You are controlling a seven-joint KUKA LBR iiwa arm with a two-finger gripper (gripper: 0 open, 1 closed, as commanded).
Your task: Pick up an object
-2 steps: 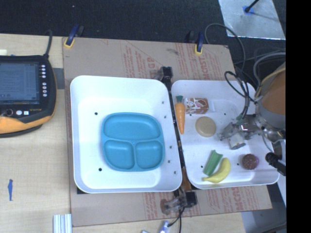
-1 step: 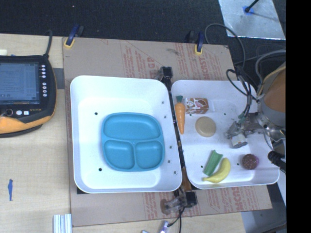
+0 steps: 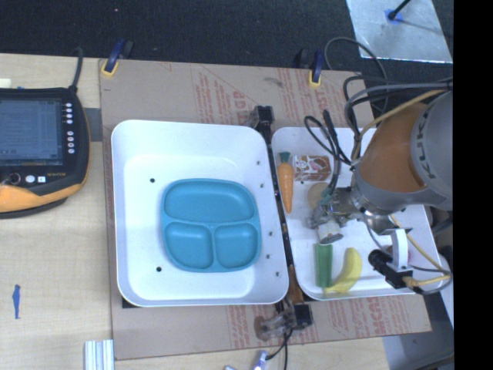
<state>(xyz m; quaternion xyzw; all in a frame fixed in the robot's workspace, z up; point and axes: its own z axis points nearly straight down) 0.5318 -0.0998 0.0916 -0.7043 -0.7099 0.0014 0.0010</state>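
Your end effector (image 3: 330, 216) is down in the right bin (image 3: 302, 284), just above the green piece (image 3: 323, 265) and banana (image 3: 347, 271). Honestly can't tell whether it's grasping anything.

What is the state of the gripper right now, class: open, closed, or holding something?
Gripper: cannot be told. It is low in the right bin, near the carrot, and the arm hides it from above.
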